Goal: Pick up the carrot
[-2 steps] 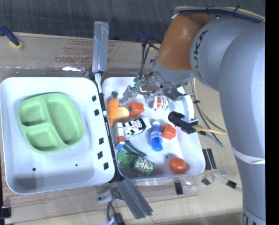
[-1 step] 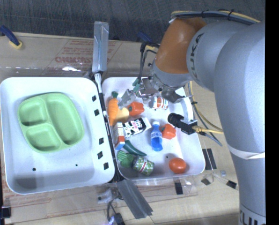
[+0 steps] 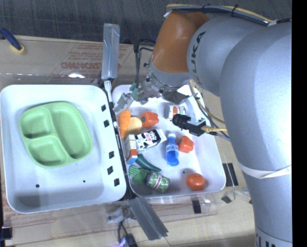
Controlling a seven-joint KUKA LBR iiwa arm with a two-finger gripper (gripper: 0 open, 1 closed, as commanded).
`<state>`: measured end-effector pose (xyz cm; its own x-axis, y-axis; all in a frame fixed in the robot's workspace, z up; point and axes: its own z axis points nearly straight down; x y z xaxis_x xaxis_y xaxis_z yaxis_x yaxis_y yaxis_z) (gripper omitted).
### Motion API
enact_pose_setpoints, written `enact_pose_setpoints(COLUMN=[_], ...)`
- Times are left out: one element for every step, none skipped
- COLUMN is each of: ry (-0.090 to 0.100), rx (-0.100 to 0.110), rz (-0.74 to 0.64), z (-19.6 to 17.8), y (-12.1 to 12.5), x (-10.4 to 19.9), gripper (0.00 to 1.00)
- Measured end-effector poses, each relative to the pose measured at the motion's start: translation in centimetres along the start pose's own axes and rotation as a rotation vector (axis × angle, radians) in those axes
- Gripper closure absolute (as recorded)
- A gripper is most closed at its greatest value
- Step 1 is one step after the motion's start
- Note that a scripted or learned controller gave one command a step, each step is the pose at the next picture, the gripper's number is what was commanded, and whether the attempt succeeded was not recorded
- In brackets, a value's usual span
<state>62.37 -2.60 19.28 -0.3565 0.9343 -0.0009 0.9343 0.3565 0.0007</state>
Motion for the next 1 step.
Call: enact_pose_setpoints(ry=[0.000], rx=[0.000], rz=[0.000], z=[0.00], y=[-0.01], x=[-0.02], gripper=[0.00])
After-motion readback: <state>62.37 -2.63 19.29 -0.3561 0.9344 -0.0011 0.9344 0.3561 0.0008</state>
